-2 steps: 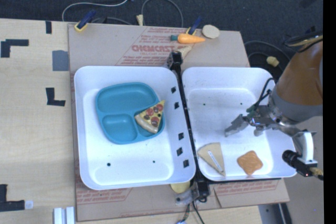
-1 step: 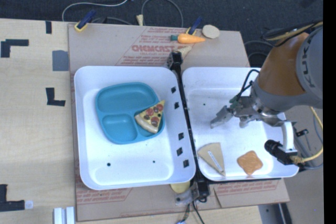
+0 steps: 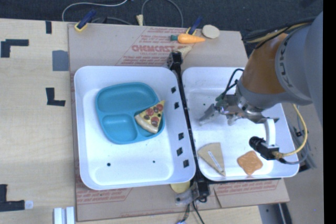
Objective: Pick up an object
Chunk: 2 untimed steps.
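Note:
My gripper [image 3: 218, 115] hangs low over the middle of the right bin [image 3: 199, 78], open, with nothing between its fingers [image 3: 206, 115]. In front of it, near the bin's front wall, lie a beige wedge-shaped piece [image 3: 211, 157] and an orange-brown toast-like piece [image 3: 249, 163], both apart from the gripper. In the left bin [image 3: 86, 128] a blue divided plate [image 3: 123, 110] carries a pizza slice [image 3: 151, 117] on its right side.
A black divider [image 3: 181, 123] runs between the two bins. Behind the bins, on the cardboard, lie a toy carrot [image 3: 189, 38] and a beige disc [image 3: 211, 31]. A cable with a black plug [image 3: 262, 147] hangs by the arm's wrist over the right bin.

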Available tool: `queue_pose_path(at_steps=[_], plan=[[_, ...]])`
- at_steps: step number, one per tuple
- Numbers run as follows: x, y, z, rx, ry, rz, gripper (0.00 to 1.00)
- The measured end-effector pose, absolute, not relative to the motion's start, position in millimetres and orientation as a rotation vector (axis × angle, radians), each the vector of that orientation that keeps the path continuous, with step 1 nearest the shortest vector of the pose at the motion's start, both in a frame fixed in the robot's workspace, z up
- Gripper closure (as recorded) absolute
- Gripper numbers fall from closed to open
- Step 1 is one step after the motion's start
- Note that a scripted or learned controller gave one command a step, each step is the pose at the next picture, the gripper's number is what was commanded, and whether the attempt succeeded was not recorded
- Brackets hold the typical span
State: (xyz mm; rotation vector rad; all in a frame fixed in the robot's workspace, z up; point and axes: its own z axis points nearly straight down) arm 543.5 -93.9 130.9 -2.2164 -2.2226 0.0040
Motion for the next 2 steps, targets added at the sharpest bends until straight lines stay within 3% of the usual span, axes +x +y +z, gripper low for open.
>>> queue_pose_path(at_steps=[1, 2], plan=[[657.0, -45.3, 188.3, -2.218, -2.238, -0.013, 0.0], [591.9, -5.0, 183.9, -2.214, -2.222, 0.005, 0.0]])
